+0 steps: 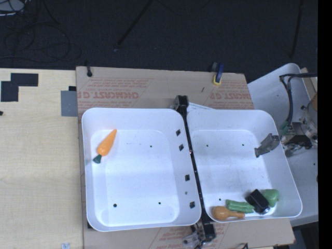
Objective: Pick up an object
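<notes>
An orange toy carrot (106, 142) with a dark green tip lies at the upper left of the left bin (132, 219). Along the front edge of the right bin (233, 121) sits a small cluster: a tan pear-shaped piece (226, 213), a long green piece (239, 206), a black block (258, 201) and a light green rounded piece (271, 195). My gripper (274, 143) hangs over the right bin's right rim, well behind that cluster, and I see nothing in it.
A black divider clamp (188, 162) runs between the two bins. Both bins rest on a cardboard sheet (155, 90) with a blue and yellow clip (218, 74) at its back edge. Cables and a white cover (290, 87) crowd the right side.
</notes>
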`<action>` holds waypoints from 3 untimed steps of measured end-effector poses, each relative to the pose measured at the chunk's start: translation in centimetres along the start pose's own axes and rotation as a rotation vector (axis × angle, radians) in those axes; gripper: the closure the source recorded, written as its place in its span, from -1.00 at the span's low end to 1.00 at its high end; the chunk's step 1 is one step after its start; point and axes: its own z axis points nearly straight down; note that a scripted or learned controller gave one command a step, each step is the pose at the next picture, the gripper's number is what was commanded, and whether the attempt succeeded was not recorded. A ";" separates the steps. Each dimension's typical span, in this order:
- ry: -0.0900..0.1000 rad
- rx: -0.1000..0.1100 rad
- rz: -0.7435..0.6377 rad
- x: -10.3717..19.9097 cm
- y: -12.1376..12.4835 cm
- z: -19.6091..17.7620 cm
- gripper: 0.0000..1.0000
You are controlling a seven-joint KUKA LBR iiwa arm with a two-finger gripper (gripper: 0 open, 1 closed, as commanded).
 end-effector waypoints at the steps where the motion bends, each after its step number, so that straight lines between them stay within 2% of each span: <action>1: -0.002 0.002 -0.003 -4.3 7.4 13.5 -1.00; 2: -0.002 -0.005 -0.003 -4.2 14.2 18.7 -1.00; 3: -0.002 -0.012 -0.004 -0.8 14.2 7.3 -1.00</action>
